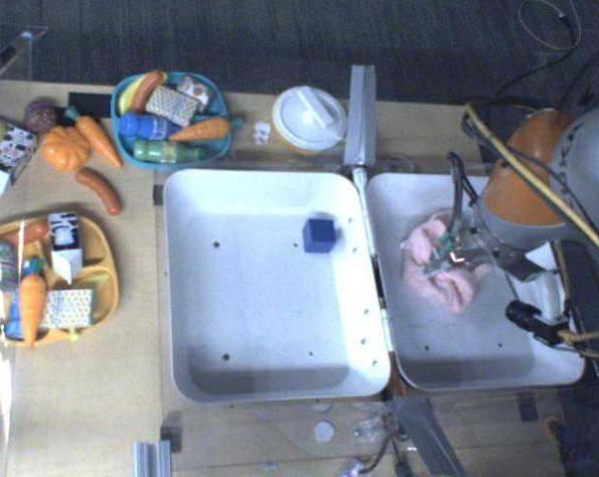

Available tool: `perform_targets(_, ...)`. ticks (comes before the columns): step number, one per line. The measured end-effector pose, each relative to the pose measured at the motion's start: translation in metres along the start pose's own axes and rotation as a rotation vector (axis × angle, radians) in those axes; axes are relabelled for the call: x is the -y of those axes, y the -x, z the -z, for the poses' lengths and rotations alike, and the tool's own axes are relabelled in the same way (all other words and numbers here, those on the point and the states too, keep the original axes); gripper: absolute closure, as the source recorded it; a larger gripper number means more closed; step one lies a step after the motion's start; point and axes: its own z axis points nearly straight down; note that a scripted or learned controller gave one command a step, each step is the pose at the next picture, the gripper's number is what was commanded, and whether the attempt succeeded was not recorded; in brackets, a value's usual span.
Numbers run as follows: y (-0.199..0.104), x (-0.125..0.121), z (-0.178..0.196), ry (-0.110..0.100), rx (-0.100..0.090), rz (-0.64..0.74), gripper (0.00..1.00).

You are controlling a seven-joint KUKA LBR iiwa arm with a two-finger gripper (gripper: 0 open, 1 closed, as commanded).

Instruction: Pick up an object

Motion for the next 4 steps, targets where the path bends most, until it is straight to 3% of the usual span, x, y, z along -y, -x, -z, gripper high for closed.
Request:
perform_targets(1, 0.008, -0.016, -0.008, 0.015, 0.009, 0.127, 0.00)
perform_targets(3, 0.004, -0.056, -0.009, 0.013, 0.008, 0.170, 0.00)
perform_targets(4, -0.047, -0.077, 0.077, -0.009, -0.003, 0.022, 0.00)
